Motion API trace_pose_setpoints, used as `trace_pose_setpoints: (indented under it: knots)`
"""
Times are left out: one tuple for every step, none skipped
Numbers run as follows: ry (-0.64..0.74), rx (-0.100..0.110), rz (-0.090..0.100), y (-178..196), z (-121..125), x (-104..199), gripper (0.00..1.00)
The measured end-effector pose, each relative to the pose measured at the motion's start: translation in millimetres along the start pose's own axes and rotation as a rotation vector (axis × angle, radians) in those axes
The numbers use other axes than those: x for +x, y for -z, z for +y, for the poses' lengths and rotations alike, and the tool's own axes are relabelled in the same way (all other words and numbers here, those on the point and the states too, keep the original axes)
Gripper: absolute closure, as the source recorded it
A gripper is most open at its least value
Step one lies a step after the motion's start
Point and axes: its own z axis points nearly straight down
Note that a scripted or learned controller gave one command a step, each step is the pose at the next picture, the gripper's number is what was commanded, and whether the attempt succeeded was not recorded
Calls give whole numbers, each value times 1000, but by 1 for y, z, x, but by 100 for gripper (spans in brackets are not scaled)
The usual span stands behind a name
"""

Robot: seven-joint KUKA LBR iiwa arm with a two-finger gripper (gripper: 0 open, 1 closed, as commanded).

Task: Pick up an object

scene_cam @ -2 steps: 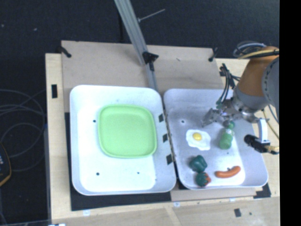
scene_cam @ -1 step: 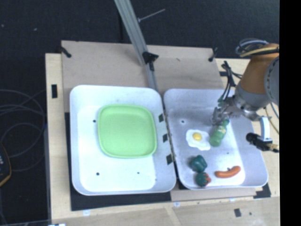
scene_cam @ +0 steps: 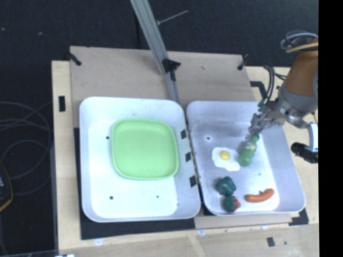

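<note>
The right bin holds several toy foods. A green bottle lies near its middle, neck pointing up-right. Left of it rests a fried egg. A green pepper and a smaller dark green piece with red sit toward the front. A red-orange sausage lies at the front right. My gripper reaches in from the right and hangs right at the bottle's neck end, close to or touching it. Nothing is seen lifted.
The left bin carries a light green square plate. A grey metal pole slants down from the top to the gap between the bins. The arm's orange band stands over the right bin's far right corner.
</note>
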Motion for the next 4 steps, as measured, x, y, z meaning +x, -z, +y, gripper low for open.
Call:
trace_pose_setpoints:
  knots:
    - [1, -1, 0, 53, 6, 8, 100]
    - [0, 2, 1, 75, 7, 8, 100]
    - [3, 4, 1, 67, 10, 57, 100]
    - [4, 3, 1, 70, 4, 101, 100]
